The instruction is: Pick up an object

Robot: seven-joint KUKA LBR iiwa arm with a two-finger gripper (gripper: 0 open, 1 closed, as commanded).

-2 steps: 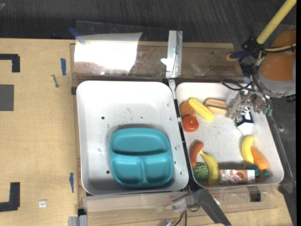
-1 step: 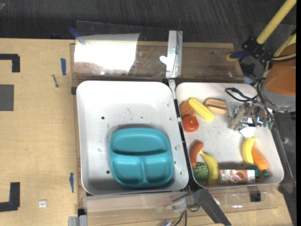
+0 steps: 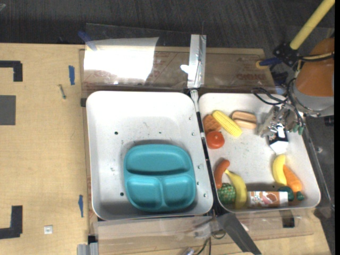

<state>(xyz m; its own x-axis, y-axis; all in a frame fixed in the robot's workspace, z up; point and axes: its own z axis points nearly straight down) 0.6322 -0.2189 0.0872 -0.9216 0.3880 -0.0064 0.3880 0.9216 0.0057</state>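
The right white bin (image 3: 313,166) holds toy foods. A yellow corn cob (image 3: 227,123) lies at the upper left beside a hot dog (image 3: 245,119) and a red tomato (image 3: 215,139). Along the front lie a banana (image 3: 237,187), a labelled bottle (image 3: 268,197) and an orange carrot (image 3: 292,178), with a second yellow piece (image 3: 279,169) beside the carrot. My gripper (image 3: 277,127) hangs over the bin's upper right part, just right of the hot dog and above the yellow piece. The arm's orange band (image 3: 317,78) is above it.
The left white bin (image 3: 101,121) holds a teal divided tray (image 3: 159,177). An orange sausage-like piece (image 3: 220,170) and a green lumpy piece (image 3: 227,194) lie by the banana. A metal divider (image 3: 197,62) and a clear sheet (image 3: 122,62) stand behind the bins. Cables (image 3: 268,97) trail near the wrist.
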